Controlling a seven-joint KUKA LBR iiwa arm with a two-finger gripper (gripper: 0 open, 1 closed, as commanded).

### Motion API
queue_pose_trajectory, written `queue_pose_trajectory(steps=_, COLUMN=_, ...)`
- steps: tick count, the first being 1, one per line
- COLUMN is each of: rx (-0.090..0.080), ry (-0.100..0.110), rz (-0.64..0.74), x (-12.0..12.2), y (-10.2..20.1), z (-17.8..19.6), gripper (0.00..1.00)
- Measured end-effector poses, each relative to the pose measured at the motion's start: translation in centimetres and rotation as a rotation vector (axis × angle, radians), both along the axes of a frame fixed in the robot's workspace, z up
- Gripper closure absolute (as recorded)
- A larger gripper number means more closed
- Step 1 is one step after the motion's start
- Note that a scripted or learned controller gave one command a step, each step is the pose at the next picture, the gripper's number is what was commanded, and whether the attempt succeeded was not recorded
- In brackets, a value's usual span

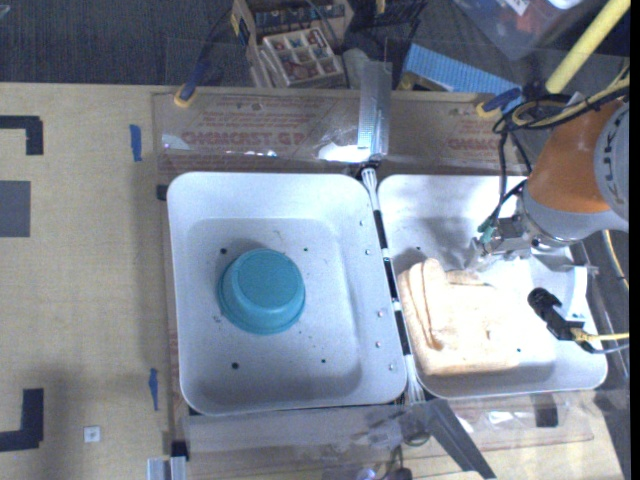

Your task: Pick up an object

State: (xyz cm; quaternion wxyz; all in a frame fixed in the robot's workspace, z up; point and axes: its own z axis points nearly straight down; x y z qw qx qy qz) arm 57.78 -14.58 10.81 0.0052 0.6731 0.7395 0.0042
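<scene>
The gripper (480, 256) is small and blurred where it meets the glare of the shallow white right-hand bin (430, 208), so whether it is spread or pressed together cannot be told, nor whether it touches anything; its tip sits at the upper edge of the pale tan rounded soft-looking pad (465, 318), and contact there is too indistinct to judge; the pad's material is also unclear, foam or folded cloth, with a thicker rolled edge along its left side; it lies in the lower half of the right-hand bin, with its left edge close against that bin's left wall; the grey arm with its orange band (565, 163) is cut off by the right edge of the view, so just the wrist end shows, reaching in over the bin's upper right part and slanting down and to the left toward the pad; the teal round plastic bowl (262, 290) stands well apart from the gripper, left of centre in the shallow white left-hand bin (330, 368); it appears to sit mouth down with its flat base up, though the slant of the view leaves that uncertain; a few dark specks dot that bin's floor; both bins rest side by side on the light wooden desk (80, 268), which carries short strips of blue tape (135, 143); beyond the desk's far edge lies dim clutter that is hard to make out.
</scene>
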Motion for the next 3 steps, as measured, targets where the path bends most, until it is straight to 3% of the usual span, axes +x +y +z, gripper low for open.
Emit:
queue_pose_trajectory(steps=1, rx=0.0, ry=0.0, rz=0.0, x=0.0, y=0.0, z=0.0, gripper=0.0)
queue_pose_trajectory(steps=2, rx=0.0, ry=0.011, rz=-0.012, x=3.7, y=0.3, z=-0.3, gripper=0.0)
queue_pose_trajectory(steps=3, rx=-0.001, ry=0.003, rz=0.153, x=-0.5, y=1.4, z=-1.9, gripper=0.0)
